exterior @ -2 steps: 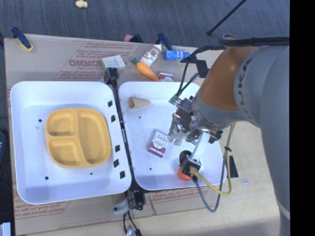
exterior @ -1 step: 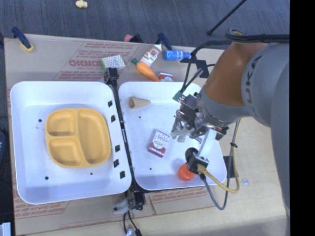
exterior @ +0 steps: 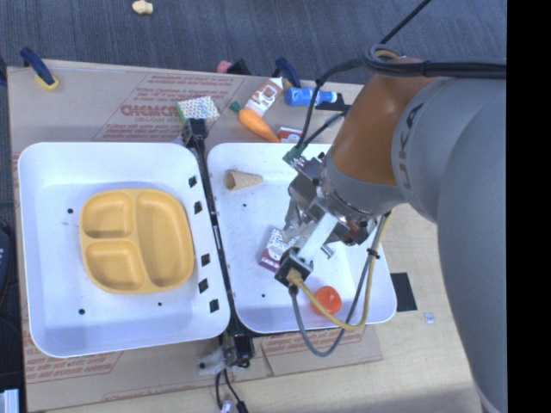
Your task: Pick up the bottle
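Fingers (exterior: 293,233) hang over the right bin (exterior: 258,312) beside a packet (exterior: 276,248); their spread cannot be told.

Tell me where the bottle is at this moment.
In the camera view, the bottle lies outside the bins, on the cardboard beyond the right bin's far rim, beside the carrot and a blue object.

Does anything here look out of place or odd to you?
Yes. A small bottle, a carrot and a patterned packet lie on the cardboard behind the bins, not in them. A small yellow thing lies farther off on the carpet.
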Robot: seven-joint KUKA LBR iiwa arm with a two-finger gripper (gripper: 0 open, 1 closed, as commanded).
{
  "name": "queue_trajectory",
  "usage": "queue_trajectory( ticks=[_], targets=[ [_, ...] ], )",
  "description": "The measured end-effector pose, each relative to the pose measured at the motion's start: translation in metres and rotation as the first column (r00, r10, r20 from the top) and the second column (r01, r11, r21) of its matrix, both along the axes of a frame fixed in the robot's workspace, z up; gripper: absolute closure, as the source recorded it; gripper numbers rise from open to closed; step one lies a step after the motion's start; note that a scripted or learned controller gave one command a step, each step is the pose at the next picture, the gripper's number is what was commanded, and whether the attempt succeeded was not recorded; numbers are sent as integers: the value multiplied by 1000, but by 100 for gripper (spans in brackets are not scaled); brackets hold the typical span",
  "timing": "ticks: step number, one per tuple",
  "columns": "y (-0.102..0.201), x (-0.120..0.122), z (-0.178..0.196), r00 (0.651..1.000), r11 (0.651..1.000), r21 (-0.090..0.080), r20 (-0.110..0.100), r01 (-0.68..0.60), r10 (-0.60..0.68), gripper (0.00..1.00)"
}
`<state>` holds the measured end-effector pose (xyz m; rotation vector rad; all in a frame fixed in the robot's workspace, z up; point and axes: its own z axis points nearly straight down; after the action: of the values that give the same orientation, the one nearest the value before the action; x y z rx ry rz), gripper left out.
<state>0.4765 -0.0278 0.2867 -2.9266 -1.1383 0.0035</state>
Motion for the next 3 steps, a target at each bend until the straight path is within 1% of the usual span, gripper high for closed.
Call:
queue_trajectory(
  ticks=[1, 2, 3],
  targets=[
    [0, -1, -96, 990, 990, 2, -4, -144, 144, 100],
    [82, -1, -96, 993, 993, 1, -3, -117, 117, 100],
    [102, 0, -3, 920, 920, 1, 0, -392, 392, 100]
  ],
)
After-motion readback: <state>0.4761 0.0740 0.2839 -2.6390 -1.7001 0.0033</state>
